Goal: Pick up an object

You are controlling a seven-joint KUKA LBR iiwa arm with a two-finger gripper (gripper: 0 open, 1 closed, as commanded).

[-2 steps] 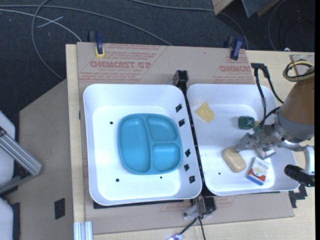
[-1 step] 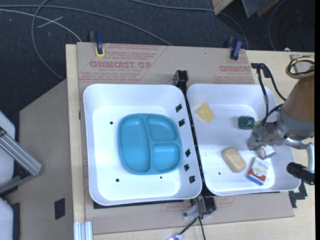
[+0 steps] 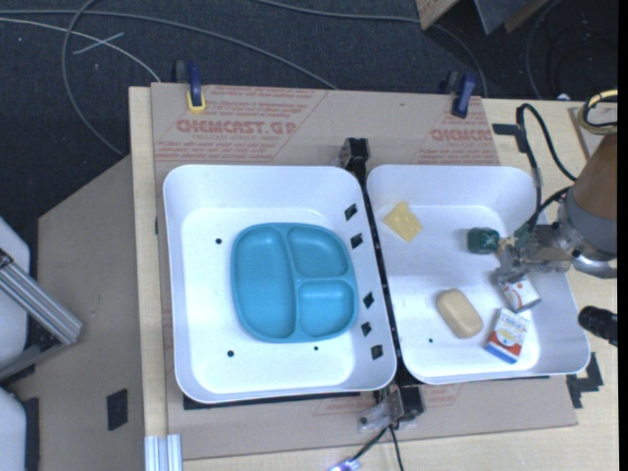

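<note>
The gripper [image 3: 517, 266] hangs low in the right bin [image 3: 432, 361], just beside a small carton [image 3: 520, 293]; its state can't be told. Crowded objects could spoil the grasp.

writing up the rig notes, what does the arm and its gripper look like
The arm is a rounded grey body with an orange-brown section above the wrist. A black cable loops beside it. The gripper is a small metallic assembly of grey and dark parts, too fine to detail.
</note>
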